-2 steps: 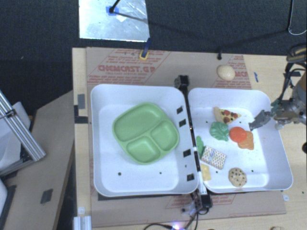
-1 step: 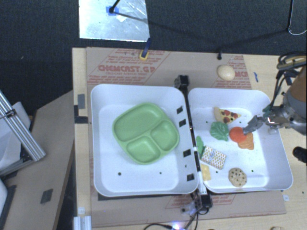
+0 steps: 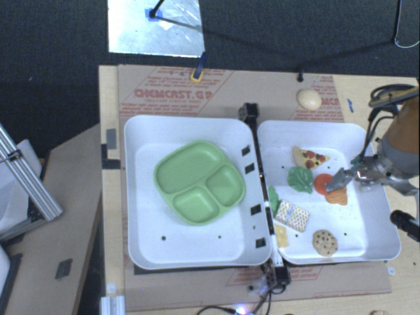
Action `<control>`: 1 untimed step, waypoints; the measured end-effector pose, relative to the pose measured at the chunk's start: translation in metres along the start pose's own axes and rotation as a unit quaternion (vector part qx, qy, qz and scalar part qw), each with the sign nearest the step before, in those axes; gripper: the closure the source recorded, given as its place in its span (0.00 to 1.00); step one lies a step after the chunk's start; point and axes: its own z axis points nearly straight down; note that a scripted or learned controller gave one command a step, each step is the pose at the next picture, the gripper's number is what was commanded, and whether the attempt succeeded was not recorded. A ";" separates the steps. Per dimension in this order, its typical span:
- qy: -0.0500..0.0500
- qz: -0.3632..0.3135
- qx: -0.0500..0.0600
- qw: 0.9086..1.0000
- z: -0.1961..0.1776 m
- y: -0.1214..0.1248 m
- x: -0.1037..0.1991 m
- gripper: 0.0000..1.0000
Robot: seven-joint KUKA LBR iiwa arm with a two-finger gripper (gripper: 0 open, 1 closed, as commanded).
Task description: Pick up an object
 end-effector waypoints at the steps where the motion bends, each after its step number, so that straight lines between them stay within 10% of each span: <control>1: 0.000 0.000 0.000 1.000 0.050 0.008 -0.006 0.00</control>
